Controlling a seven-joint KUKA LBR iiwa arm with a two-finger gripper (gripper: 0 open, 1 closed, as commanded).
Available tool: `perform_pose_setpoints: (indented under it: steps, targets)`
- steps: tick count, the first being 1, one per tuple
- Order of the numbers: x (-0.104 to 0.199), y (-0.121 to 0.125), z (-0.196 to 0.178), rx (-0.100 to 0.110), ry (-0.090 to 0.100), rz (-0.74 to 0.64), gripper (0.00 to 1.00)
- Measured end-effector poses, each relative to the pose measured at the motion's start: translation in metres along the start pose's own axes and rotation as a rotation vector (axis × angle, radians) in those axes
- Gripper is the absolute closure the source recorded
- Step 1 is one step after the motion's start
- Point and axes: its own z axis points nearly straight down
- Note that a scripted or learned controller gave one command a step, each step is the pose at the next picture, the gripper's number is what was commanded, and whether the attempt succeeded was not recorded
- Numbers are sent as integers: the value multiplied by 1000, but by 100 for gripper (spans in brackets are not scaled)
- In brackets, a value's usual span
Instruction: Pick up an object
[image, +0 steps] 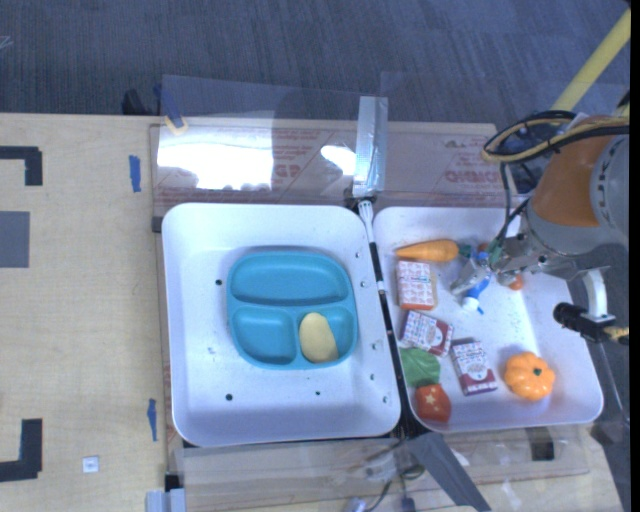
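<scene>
- Two white bins sit side by side: the left bin (190, 300) and the right bin (575, 395).
- A blue tray (270, 300) lies in the middle of the left bin. A yellow lemon (318, 338) rests in the tray's lower right part, so it looks put away already.
- The right bin holds a heap of toy food, ready for picking.
- A carrot (428, 251) lies near the top of the right bin, on its side.
- Below the carrot are three small red and white packets (417, 284), one after another, going down the bin.
- A green pepper (421, 367) and a red tomato (432, 402) sit below the packets, close to the wall between the bins. They touch each other.
- An orange pumpkin (528, 376) sits to the right of the lowest packet, with some bare floor around it, so I think it would be easy to grab.
- The arm (572, 195) reaches in over the top right of the right bin.
- The gripper (487, 265) is low, just right of the carrot, over some small mixed-up things I cannot name.
- I cannot tell how the gripper is set or if it has got anything.
- I think the pick is just starting, near the carrot. Things are crowded there, so it may slip.
</scene>
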Motion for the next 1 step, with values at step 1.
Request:
perform_pose_setpoints:
  steps: [1]
  targets:
    - [0, 3, -13, -8, -4, -2, 100]
